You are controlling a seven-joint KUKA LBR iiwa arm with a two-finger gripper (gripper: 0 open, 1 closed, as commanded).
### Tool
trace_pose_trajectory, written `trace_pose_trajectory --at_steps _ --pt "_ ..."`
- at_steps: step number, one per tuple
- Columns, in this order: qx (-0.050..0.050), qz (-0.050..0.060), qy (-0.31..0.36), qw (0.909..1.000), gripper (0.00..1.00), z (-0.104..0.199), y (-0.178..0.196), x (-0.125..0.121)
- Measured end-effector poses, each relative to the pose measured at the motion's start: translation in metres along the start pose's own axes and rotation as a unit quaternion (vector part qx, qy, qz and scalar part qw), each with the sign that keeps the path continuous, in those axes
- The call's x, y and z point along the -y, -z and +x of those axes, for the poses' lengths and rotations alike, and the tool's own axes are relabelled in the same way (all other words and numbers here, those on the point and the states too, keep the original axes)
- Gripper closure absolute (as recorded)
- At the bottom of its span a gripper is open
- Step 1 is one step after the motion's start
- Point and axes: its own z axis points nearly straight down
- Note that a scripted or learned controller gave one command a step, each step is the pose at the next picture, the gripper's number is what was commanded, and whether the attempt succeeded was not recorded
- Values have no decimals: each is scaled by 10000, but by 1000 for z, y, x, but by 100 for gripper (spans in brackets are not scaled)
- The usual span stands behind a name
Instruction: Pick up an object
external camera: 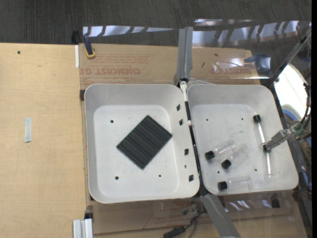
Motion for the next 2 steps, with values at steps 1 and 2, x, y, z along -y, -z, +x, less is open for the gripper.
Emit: trace_pose_trajectory --at_steps 1,2 --pt "4 -1 438 9990 0 -14 107 -23" --pt "4 2 1051 9945 0 -8 220 -2"
